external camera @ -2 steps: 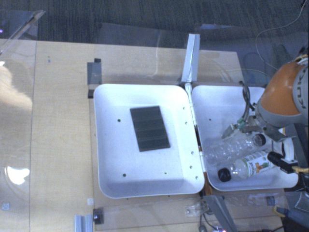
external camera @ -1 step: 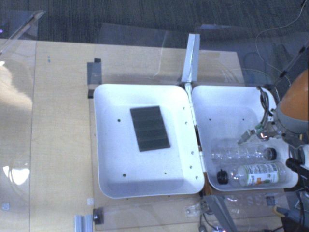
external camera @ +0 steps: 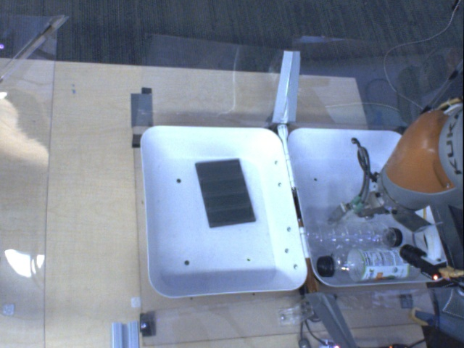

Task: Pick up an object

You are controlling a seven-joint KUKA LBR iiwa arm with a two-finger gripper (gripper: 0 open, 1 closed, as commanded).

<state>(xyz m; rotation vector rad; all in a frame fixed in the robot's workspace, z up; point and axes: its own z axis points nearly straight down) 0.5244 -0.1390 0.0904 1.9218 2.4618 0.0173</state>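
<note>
In the right bin [external camera: 319, 158], a clear plastic bottle [external camera: 370, 264] with a white-and-green label lies on its side near the front wall, its black cap [external camera: 324, 266] pointing left. Just behind it lies a second clear, crinkled bottle [external camera: 346, 234], hard to make out, with a dark cap [external camera: 392, 235] at its right end. My gripper [external camera: 358, 208] hangs low over the middle of this bin, just above the crinkled bottle. The grey arm with its orange band [external camera: 426, 154] comes in from the right and hides the bin's right side.
The left bin [external camera: 167, 252] holds a flat dark rectangular pad [external camera: 225, 192] near its middle. A thin ridge [external camera: 290, 187] where the two bin walls meet separates the bins. A black cable [external camera: 360, 158] loops down beside the wrist. Wooden bench surrounds the bins.
</note>
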